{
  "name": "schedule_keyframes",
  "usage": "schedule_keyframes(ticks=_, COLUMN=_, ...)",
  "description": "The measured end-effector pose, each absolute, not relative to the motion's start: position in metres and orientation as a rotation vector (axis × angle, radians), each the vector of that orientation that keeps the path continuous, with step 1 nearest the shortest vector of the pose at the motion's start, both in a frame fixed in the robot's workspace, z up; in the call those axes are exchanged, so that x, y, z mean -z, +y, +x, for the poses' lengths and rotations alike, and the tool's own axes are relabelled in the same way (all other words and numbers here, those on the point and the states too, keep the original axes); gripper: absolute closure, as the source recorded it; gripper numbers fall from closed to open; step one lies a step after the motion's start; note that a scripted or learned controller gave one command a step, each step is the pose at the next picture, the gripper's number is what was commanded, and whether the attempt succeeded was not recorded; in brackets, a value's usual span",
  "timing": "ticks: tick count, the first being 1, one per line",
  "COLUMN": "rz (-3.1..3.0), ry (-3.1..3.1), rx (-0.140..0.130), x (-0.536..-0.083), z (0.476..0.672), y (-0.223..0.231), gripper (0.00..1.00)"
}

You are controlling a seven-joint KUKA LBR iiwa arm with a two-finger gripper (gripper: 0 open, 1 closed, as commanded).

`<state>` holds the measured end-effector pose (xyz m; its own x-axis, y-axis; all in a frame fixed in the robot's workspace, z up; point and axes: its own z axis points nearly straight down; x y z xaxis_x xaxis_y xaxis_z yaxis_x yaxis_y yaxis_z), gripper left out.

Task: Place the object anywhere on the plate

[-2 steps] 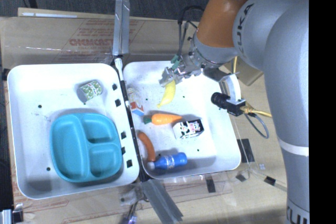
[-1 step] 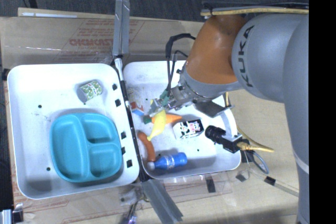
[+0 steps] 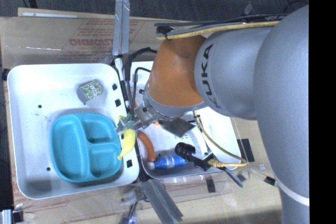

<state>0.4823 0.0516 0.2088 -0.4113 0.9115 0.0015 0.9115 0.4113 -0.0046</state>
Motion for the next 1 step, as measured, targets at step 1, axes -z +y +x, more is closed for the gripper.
schedule_keyframes(ticks=1, rz=-1.705, ry=-2.635, rx=-0.004, x=-0.2089, z=0.4824, y=0.051, gripper=0.0)
